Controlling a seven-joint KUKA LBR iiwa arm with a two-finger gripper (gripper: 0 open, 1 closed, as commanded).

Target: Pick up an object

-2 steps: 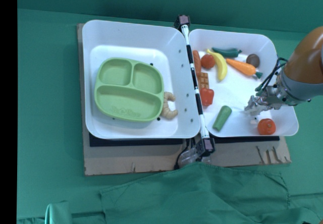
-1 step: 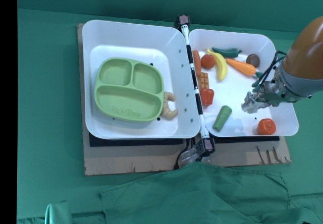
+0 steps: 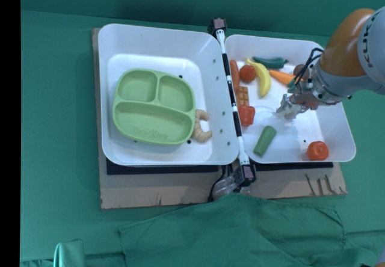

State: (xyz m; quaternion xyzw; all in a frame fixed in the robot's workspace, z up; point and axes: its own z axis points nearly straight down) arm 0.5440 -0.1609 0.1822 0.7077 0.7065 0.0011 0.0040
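Note:
My gripper (image 3: 287,109) hangs low over the right bin (image 3: 337,133), near its middle, above bare white floor. Nothing shows between its fingers. Around it lie a yellow banana (image 3: 262,79), a red tomato (image 3: 247,73), an orange carrot (image 3: 280,76), a dark green pepper (image 3: 270,61), a green cucumber piece (image 3: 264,141), a red pepper piece (image 3: 247,115), an orange waffle-like block (image 3: 242,96) and an orange-red fruit (image 3: 317,151) at the front right corner.
The left bin (image 3: 120,37) holds a light green divided plate (image 3: 155,106) with a tan croissant (image 3: 202,127) at the plate's right edge. A black-and-white bar (image 3: 230,91) runs between the bins. Green cloth (image 3: 240,230) lies in front of the bench.

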